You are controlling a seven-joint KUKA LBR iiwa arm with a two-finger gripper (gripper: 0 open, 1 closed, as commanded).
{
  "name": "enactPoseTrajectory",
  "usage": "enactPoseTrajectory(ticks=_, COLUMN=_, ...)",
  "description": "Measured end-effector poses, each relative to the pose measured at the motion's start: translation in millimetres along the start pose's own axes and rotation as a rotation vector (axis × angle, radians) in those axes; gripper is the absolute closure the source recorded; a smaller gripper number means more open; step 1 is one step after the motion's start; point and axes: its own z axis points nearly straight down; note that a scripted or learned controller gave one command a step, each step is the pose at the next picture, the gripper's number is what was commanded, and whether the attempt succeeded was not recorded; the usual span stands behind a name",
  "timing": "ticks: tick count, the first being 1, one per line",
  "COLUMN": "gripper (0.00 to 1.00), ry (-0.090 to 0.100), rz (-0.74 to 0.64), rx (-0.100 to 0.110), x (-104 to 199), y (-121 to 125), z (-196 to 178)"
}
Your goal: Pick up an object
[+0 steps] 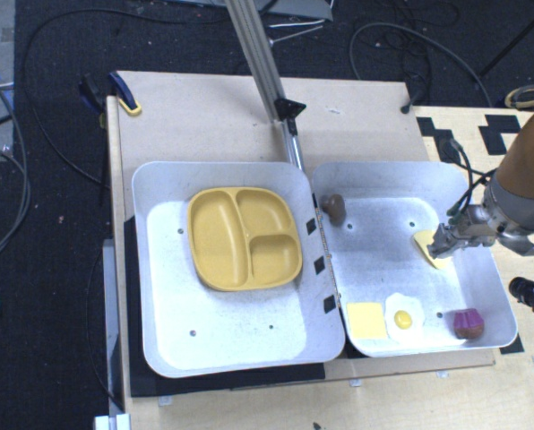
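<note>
You are looking down at a slant on a bench [249, 115] that carries two shallow white bins side by side. The left bin [168, 330] holds a large yellow divided plate [245, 238] with three compartments, lying flat near the bin's middle. The right bin [383, 213] holds the smaller things: a flat pale yellow square [366, 320] at the near edge, a toy fried egg [403, 315] just beside it, a small purple piece [469, 323] in the near right corner, and a brown lump [335, 207] at the far left, well apart from the rest. The arm [527, 173] reaches in from the right, and its gripper [452, 237] sits low over the bin's right side, touching or just above a yellow wedge-shaped piece [427, 248], the likeliest thing to pick. That piece pokes out on the gripper's left, its long axis running roughly near to far. Whether the gripper is spread or closed on it cannot be told. No labels or readable writing appear anywhere.
</note>
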Motion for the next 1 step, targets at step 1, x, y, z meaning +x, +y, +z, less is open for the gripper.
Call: enactPoseTrajectory(ticks=1, gripper=1.0, ry=-0.001, rz=0.0, rx=-0.002, x=-7.7, y=3.1, z=-45.7)
